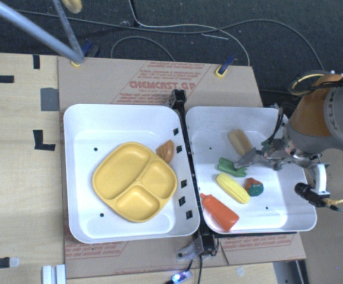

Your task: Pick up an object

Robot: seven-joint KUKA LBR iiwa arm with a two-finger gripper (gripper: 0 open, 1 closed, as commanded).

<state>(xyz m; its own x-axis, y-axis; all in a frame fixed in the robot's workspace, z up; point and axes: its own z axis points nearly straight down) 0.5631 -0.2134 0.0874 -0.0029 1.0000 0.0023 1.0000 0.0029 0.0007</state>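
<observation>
Camera view
Right bin [289, 220]: holds a tan cylinder [240, 139], green piece [231, 167], yellow corn [233, 188], red-green item [254, 187], orange carrot [220, 212].
Gripper [248, 157]: low between cylinder and green piece; whether the fingers are open or closed cannot be told.
Left bin [79, 158]: yellow divided tray [135, 181] with a brown object [166, 151] at its edge, likely set aside from the picking pile.

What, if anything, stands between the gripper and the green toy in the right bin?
Nothing visible does. The gripper sits low in the right bin, its tip just above the green toy. The tan roll lies just behind it and the corn cob just in front, both off to the sides of that short path.
</observation>
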